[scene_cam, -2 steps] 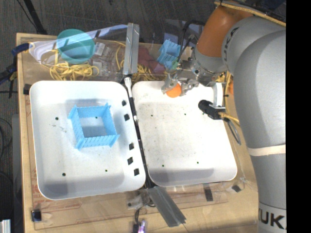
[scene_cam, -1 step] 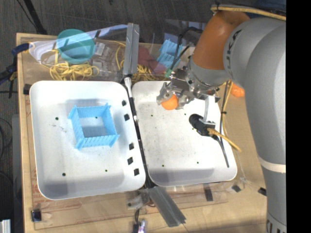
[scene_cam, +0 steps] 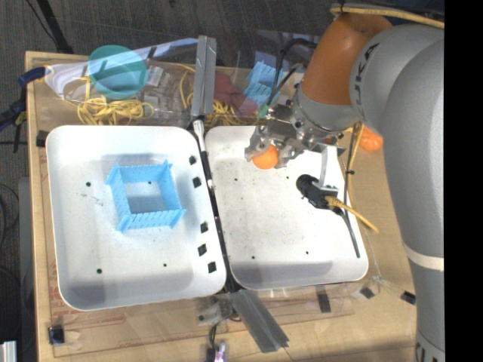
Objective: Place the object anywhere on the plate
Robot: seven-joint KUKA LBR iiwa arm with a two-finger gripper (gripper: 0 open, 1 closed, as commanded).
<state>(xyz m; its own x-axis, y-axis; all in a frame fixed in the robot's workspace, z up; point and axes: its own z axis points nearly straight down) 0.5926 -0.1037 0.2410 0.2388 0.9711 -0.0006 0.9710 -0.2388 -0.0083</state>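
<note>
Table [scene_cam: 36,202]: wood-toned, under everything, edging out past the plate's bin on the side away from the arm.

Arm [scene_cam: 400,66]: grey with an orange band, reaching in from the far side of the second bin, well apart from the plate.

Plate bin [scene_cam: 83,262]: shallow, white, plate near its middle. Second bin [scene_cam: 279,240]: same make, directly beside the plate's bin on the arm side, the two touching along a dark divider.

Plate [scene_cam: 143,219]: pale blue, square, raised ribbed walls around a hollow centre showing white bin floor. Lying flat, slightly skewed to the bin edges.

Pincer [scene_cam: 273,148]: over the second bin, across the divider from the plate and a little farther up the view than it. Pinching the orange object, as far as the view tells: orange lump seated right at the finger tips, not lying loose on the bin floor.

Orange object [scene_cam: 263,159]: small, roundish, no long axis worth noting. Off the plate, well apart from it.

Judged stage: grasp made, carry not yet done. Key relation: plate lying sideways from the pincer, away from the arm, across the divider and slightly nearer the camera. Round shape likely to roll on release, so better dropped low within the walls.
</note>
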